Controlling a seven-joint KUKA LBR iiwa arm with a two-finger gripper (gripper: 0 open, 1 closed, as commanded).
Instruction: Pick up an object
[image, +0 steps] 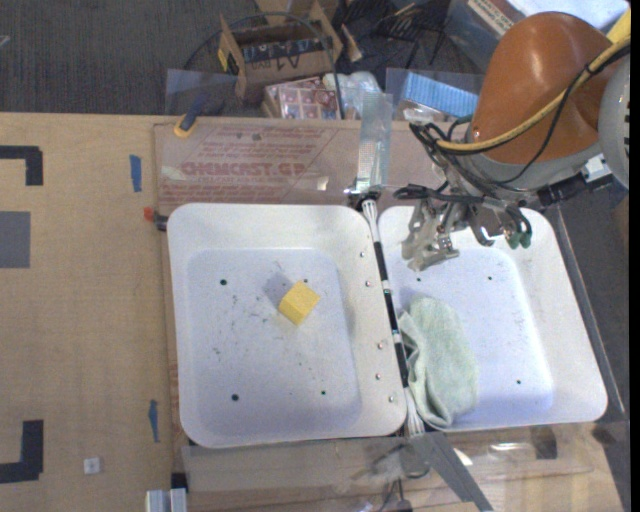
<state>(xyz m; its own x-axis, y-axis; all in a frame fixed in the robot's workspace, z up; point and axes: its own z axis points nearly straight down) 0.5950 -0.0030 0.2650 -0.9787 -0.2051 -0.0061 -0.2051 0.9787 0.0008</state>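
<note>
Two candidates: yellow block (298, 302) mid left bin (200, 235), pale green cloth (440, 358) at near-left of right bin (560, 330). Approach step, nothing grasped. Gripper (430, 248) hovering over right bin's far-left corner, arm entering from far right. Fingers' opening: cannot tell. Next: descend onto cloth, close.

Wooden bench (80, 300), two white bins (200, 240) side by side

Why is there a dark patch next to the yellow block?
In the camera view, that patch is the yellow block's shadow, falling up and left on the left bin; the light is soft, with no strong glare, and the towel looks a bit fuzzy.
</note>
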